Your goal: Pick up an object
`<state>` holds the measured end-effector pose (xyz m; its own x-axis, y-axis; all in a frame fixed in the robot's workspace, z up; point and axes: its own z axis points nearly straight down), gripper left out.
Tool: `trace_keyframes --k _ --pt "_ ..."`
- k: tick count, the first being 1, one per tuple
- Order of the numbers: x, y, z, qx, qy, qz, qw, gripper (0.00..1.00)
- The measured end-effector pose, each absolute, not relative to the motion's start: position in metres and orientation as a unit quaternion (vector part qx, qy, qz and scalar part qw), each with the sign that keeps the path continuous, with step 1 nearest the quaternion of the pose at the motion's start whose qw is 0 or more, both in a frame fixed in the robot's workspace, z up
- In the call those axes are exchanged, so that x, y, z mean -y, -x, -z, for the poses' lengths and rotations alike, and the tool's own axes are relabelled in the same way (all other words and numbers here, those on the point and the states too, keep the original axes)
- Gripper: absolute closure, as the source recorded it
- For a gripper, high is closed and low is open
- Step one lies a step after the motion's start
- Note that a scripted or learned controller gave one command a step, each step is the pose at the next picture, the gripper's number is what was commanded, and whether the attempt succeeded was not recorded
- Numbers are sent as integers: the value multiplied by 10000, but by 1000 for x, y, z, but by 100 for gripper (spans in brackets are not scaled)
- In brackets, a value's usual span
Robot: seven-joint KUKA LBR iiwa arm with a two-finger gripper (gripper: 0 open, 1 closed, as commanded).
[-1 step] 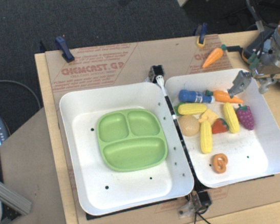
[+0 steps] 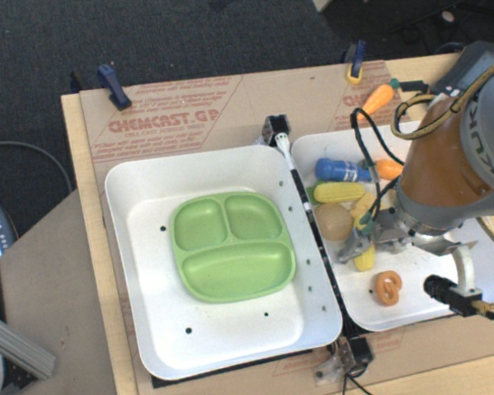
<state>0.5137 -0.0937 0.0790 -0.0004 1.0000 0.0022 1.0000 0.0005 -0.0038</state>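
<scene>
Seen from above at a slant, a brown cardboard-covered surface (image 2: pixel 216 105) carries two shallow white bins side by side. The left bin (image 2: pixel 141 252) holds one green divided plate (image 2: pixel 232 245) with three compartments, lying flat near its middle. The right bin (image 2: pixel 426 304) holds a cluster of small objects: one blue bottle-like item (image 2: pixel 338 169) at the top, one yellow corn-shaped toy (image 2: pixel 339 192) just below it, one beige rounded object (image 2: pixel 332 221) beneath that, one small yellow piece (image 2: pixel 364 260) lower still, one orange piece (image 2: pixel 390 167) beside the arm, and one brown pretzel-shaped toy (image 2: pixel 387 287) lying apart toward the bin's front. One grey arm with an orange band (image 2: pixel 444 169) reaches in from the right over this bin. Its tool (image 2: pixel 361 244) hangs low among the clustered objects, just beside the small yellow piece; whether its fingers are spread or closed cannot be told, and nothing can be seen held. Red printing on the surface reads "CHEMCAST GP", with smaller lines too fine to read. Two blue clamps (image 2: pixel 113 85) grip the far edge, and one orange carrot-shaped toy (image 2: pixel 377 97) lies outside the bins.
</scene>
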Motion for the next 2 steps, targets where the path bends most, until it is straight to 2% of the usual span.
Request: trace_keyframes --k 1,2 --pt "97 -516 -95 7063 7079 8 -19 100" --pt "22 -558 -191 7107 7034 54 -39 100"
